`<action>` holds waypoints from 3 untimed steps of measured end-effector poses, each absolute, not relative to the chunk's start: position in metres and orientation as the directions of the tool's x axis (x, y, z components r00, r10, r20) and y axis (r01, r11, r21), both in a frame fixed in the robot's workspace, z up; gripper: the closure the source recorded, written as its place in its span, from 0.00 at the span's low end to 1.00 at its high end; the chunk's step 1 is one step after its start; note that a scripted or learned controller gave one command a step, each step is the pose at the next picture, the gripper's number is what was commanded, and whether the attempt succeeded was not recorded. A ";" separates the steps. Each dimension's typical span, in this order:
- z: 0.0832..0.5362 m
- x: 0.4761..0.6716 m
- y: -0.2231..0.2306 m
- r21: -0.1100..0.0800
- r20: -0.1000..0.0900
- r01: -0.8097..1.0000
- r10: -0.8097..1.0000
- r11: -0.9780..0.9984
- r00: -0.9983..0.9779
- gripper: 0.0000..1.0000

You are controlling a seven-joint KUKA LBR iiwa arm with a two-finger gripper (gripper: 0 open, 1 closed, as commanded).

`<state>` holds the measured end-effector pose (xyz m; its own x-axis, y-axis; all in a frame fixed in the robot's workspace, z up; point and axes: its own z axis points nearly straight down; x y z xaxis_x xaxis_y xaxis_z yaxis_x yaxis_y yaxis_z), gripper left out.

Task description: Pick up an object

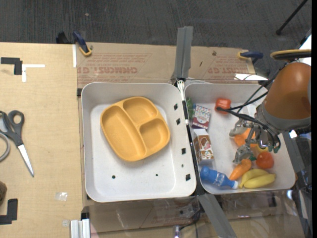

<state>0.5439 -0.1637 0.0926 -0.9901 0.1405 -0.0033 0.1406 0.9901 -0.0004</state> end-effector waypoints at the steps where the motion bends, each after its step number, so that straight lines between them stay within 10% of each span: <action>1: 0.103 0.546 -0.164 -0.002 -0.008 0.138 0.138 0.990 -0.990 1.00; 2: 0.103 0.546 -0.163 -0.002 -0.008 0.138 0.138 0.990 -0.990 0.00; 3: 0.093 0.503 -0.168 -0.001 -0.004 0.158 0.158 0.987 -0.987 0.00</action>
